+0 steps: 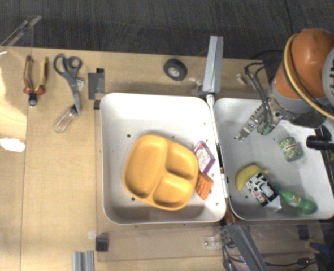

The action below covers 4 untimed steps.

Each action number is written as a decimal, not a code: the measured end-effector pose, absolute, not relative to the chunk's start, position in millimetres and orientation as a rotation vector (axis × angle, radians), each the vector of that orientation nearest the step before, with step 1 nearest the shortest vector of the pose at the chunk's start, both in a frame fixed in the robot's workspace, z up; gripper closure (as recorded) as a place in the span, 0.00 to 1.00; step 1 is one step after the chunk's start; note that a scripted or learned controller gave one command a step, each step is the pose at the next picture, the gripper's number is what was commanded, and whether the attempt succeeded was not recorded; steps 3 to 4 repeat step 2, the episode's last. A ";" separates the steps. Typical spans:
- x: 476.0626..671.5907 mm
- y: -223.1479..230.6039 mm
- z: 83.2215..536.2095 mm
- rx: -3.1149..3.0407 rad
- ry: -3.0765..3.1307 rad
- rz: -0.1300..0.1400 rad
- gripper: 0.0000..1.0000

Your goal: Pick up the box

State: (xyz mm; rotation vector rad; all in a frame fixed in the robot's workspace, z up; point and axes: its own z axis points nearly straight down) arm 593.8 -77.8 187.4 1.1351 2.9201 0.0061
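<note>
A small black-and-white patterned box (262, 189) lies in the right bin (319, 192), near its front, between a yellow banana (247, 175) and a green bottle (297, 202). A small purple box (204, 156) lies in the left bin (155, 109), against the right side of a yellow divided plate (160, 171). My gripper (256, 124) hangs over the back part of the right bin, well behind the patterned box and apart from every object. The grey arm with its orange band (308, 61) comes in from the upper right.
An orange packet (204, 185) lies beside the plate's front right corner. A small green-labelled can (290, 149) lies at the right bin's right side. On the bench to the left are scissors (70, 78) and pliers (33, 79). A tape roll (175, 69) sits behind the left bin.
</note>
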 end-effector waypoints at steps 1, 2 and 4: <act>546.5 -29.9 185.7 1.353 2.828 0.006 1.00; 503.6 0.7 185.0 1.541 2.733 0.006 1.00; 503.6 0.7 185.0 1.541 2.733 0.006 1.00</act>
